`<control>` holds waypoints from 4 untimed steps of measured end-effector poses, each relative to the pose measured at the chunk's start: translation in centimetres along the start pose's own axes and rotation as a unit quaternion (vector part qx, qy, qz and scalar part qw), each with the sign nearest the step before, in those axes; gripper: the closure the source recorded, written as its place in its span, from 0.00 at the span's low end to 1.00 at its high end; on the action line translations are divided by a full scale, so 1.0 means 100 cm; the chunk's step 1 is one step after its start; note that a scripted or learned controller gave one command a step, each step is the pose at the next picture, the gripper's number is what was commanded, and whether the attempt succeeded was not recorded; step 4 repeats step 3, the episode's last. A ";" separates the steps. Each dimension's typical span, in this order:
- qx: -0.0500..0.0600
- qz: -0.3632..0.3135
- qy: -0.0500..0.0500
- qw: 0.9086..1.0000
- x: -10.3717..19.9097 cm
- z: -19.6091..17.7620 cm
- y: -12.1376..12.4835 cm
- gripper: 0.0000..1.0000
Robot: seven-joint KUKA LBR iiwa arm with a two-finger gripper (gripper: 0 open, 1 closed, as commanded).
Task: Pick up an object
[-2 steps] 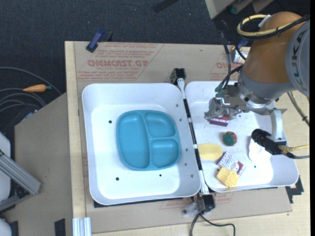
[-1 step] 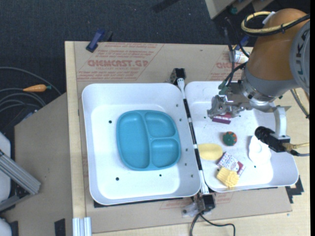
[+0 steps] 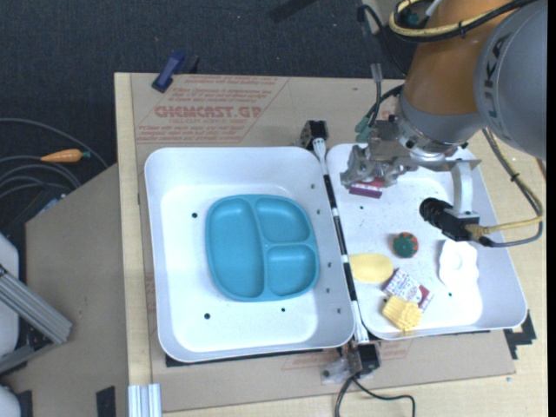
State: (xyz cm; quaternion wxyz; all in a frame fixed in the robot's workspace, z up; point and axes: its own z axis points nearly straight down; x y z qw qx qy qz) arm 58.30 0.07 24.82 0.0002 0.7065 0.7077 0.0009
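My gripper (image 3: 368, 168) hangs low over the back left corner of the right bin (image 3: 499, 298). A small maroon object (image 3: 367, 192) lies just under its tip; whether they touch I cannot tell. Further forward in this bin lie a green ball with a red spot (image 3: 405, 244), a yellow oval piece (image 3: 371, 268), a red-and-white packet (image 3: 408, 288), a yellow ridged block (image 3: 400, 313) and a white lump (image 3: 456, 264).
The left bin (image 3: 169, 189) holds a blue divided plate (image 3: 261, 246). A black cylinder (image 3: 443, 218) with a yellow cable juts over the right bin beside the arm. The bulky grey and orange arm (image 3: 460, 55) covers the bin's back right.
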 end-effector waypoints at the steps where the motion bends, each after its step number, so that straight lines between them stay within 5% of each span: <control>1: 0.002 0.001 0.000 1.000 -0.008 0.006 -0.004 1.00; 2: 0.000 0.001 -0.001 1.000 -0.006 0.001 0.000 1.00; 3: 0.002 0.002 0.000 1.000 -0.022 -0.006 -0.083 1.00; 4: 0.002 0.002 0.000 1.000 -0.022 -0.006 -0.083 1.00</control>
